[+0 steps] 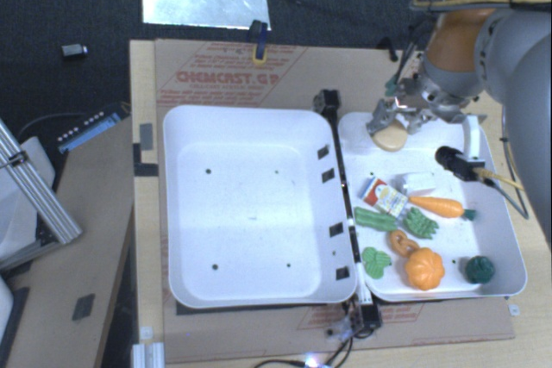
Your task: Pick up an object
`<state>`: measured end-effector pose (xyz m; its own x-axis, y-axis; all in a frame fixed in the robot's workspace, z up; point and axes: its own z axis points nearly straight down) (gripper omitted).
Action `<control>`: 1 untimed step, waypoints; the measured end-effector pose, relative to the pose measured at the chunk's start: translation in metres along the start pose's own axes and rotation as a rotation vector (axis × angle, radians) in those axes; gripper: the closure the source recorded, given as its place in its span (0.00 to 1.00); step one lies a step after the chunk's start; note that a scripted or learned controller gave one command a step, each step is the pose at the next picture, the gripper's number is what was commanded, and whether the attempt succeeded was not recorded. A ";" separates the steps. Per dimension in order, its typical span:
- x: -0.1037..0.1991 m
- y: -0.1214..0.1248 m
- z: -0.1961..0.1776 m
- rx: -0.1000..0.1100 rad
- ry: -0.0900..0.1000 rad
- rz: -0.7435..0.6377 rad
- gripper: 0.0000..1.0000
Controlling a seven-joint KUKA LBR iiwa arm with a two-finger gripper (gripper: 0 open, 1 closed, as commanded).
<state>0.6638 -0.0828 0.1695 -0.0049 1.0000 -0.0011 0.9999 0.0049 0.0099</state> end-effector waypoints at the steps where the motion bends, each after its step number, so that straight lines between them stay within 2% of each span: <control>1: 0.069 -0.017 -0.017 0.008 0.004 -0.005 1.00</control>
